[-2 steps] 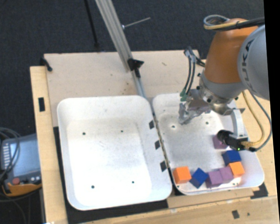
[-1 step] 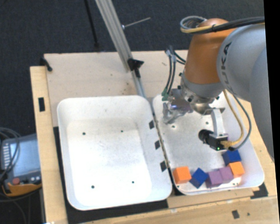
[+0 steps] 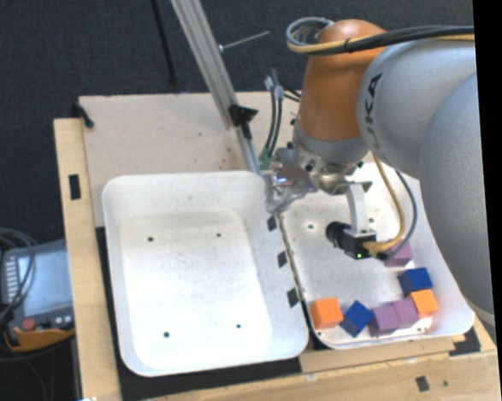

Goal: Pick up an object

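Grey arm (image 3: 432,97) is looming nearest, reaching in from the right. Past the left bin (image 3: 117,247), the end effector (image 3: 278,193) is hanging over the shared rim; whether it is spread or pressed together I cannot tell. Coloured blocks (image 3: 388,319) are crowding the near corner of the right bin (image 3: 310,243), apparently hemmed in by its wall, and lying well apart from the end effector, toward the lower right.
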